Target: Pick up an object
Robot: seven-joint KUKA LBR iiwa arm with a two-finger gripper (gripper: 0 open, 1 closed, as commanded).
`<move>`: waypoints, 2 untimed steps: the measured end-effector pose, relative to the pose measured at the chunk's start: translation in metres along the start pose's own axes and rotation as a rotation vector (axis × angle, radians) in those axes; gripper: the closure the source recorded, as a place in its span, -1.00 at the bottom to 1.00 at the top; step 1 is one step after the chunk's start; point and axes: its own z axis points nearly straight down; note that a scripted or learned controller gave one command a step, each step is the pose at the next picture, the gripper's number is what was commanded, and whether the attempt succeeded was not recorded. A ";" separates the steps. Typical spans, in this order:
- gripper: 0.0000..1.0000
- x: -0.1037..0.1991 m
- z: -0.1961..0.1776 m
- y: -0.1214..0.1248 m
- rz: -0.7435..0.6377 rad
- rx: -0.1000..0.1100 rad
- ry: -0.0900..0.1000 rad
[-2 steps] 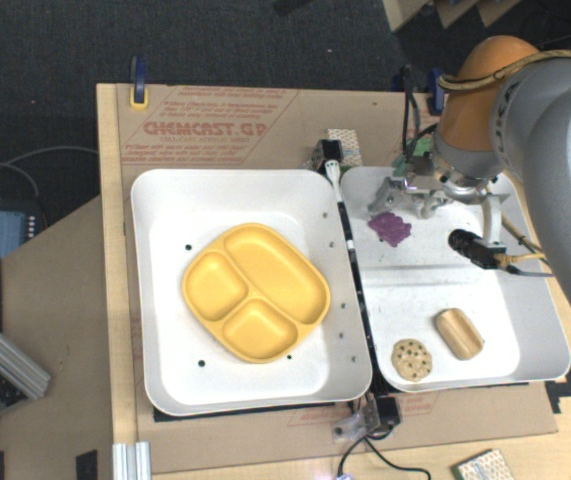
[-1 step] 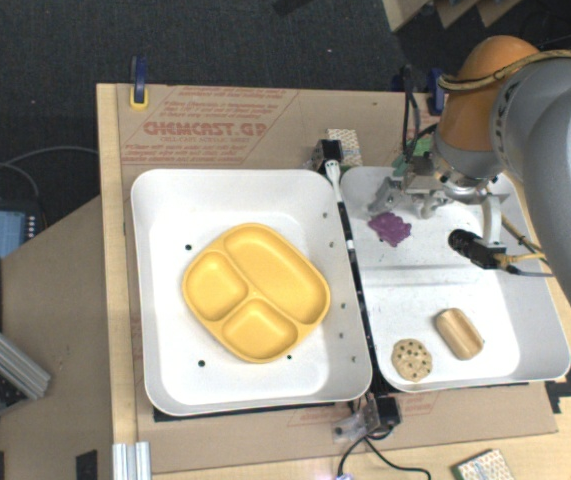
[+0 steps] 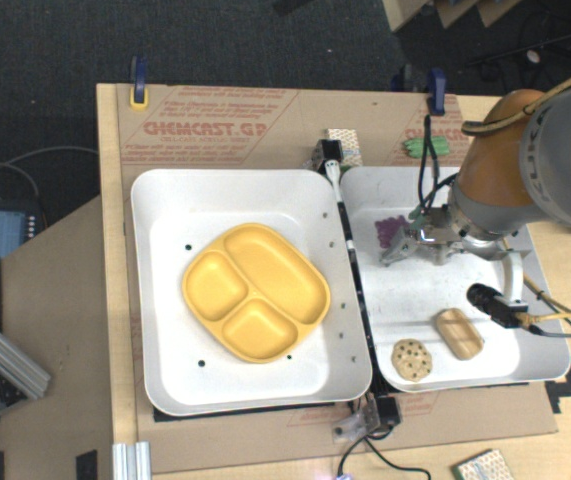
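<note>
Right bin (image 3: 525,368), far-left corner: gripper (image 3: 420,243), jaws' state indiscernible, beside purple object (image 3: 389,231), seemingly targeting it; cookie (image 3: 411,359) and bread (image 3: 459,333) near front edge.

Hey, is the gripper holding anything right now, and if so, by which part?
It cannot be told. The gripper is low in the right bin, right beside a small purple object, but the view doesn't show the object between its fingers.

Yellow divided plate (image 3: 255,290), white bins (image 3: 155,268), speckled tan cookie (image 3: 411,359), brown block (image 3: 459,333), purple scrap (image 3: 389,231), orange band (image 3: 493,158) on grey arm (image 3: 565,158).
</note>
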 end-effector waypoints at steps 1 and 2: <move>-1.00 0.006 -0.001 0.051 -0.005 -0.012 -0.002; 1.00 0.005 -0.014 0.051 -0.004 -0.016 -0.005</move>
